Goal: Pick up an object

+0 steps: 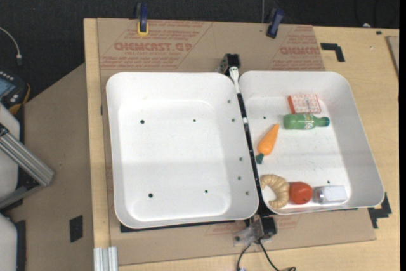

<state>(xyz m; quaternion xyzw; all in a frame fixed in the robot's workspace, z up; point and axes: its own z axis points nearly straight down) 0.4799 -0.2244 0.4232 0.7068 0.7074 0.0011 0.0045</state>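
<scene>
**Nothing picked yet: the objects are sitting in the right-hand bin**

The task is standing at its very start, by my reading. Two shallow white bins are lying side by side on the bench, and every loose object is resting in the right bin point(355, 136). The left bin point(127, 136) is showing just its white floor with a few dark dots.

Along the right bin's far side, a small red-and-white packet point(304, 103) is lying just above a green bottle point(305, 122), which is resting on its side. An orange carrot point(268, 139) is lying at a slant near the bin's inner wall, a little apart from the bottle. At the near edge, a pale croissant point(275, 190) is curling against a red tomato point(301, 193), and a small clear bottle point(331, 194) is lying just beside the tomato, the three crowding together.

As for the state of the fingers, I cannot tell.

The next move is calling for a choice of target and a descent over it. The carrot looks to me the easiest pick, since it is lying with free floor on its outer side. The three crowded things at the near edge are risking a nudge to a neighbour or a slip off a rounded surface.
</scene>
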